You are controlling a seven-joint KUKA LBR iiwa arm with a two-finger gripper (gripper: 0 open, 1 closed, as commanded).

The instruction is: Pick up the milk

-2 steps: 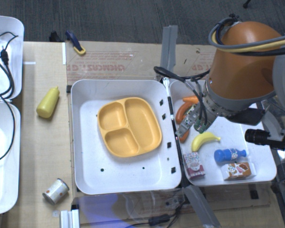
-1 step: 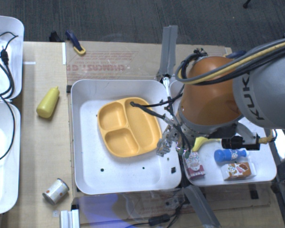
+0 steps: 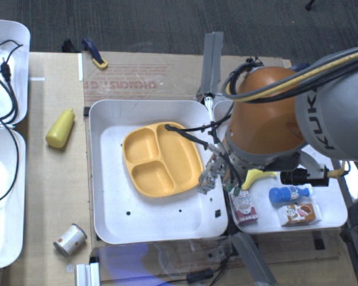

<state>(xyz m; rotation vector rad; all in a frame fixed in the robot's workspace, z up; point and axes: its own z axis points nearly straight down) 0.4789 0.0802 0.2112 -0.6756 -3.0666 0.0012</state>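
Two white bins [image 3: 107, 219] hold one yellow divided plate [image 3: 161, 159], one milk carton [image 3: 243, 206], one banana [image 3: 258, 176], one blue bottle [image 3: 289, 193] and one small box [image 3: 299, 214], while one mustard bottle [image 3: 60, 128] and one can [image 3: 70, 239] lie on the bench [image 3: 53, 183].

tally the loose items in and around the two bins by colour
yellow: 3 - divided plate, mustard bottle, banana
blue: 1 - blue bottle
red and white: 1 - milk carton
brown: 1 - snack box
silver: 1 - can
total: 7
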